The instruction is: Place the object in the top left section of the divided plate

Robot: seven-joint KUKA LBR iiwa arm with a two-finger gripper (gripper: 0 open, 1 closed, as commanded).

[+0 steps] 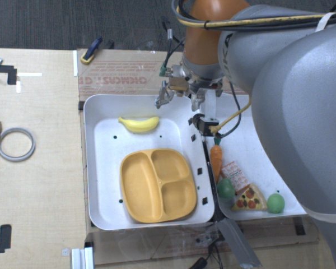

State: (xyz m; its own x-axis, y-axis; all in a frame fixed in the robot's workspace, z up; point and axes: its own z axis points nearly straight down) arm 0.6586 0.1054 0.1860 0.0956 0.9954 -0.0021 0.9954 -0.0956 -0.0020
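Note:
A yellow banana [139,124] lies in the upper part of the left bin [95,150], above the plate. The yellow divided plate [157,184] sits in the middle of that bin with one long section on its left and two smaller ones on its right, all bare. My gripper [179,100] hangs over the bin's far right corner, to the upper right of the banana and apart from it. Its fingers [161,98] are spread open and hold nothing.
The right bin [252,150] holds a carrot [215,156], a small packet [233,172], a toy pizza slice [249,198] and two green items [276,202]. A tape roll [14,144] lies on the bench at left. Cardboard [129,74] lies behind the bins.

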